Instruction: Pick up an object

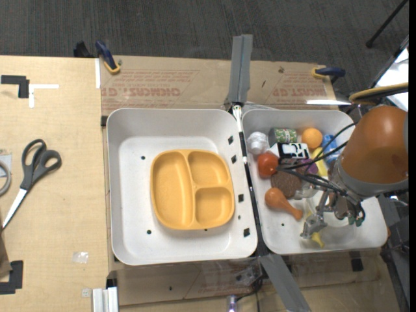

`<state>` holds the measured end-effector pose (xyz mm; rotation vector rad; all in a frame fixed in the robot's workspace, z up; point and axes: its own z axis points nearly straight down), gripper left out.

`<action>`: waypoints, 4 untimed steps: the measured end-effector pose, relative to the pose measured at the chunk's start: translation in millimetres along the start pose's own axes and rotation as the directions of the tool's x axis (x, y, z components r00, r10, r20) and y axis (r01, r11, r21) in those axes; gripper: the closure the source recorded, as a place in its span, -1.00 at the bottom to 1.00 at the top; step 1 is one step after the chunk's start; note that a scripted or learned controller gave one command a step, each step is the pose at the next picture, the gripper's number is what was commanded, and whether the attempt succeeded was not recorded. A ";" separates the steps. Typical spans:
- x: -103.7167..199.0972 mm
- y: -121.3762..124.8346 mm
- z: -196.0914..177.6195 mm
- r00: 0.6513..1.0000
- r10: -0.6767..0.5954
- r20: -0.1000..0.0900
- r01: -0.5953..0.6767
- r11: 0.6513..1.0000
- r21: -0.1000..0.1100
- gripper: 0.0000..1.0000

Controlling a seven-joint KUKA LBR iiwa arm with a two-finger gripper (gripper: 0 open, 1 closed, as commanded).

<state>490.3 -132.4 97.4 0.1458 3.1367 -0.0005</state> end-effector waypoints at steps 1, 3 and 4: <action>-10.8 29.2 5.6 1.000 0.000 0.001 0.000 1.000 0.000 -1.00; 15.1 31.9 5.7 0.966 0.257 -0.001 -0.257 0.966 0.000 1.00; -59.7 46.9 -180.8 0.961 0.277 0.003 -0.277 0.961 0.000 1.00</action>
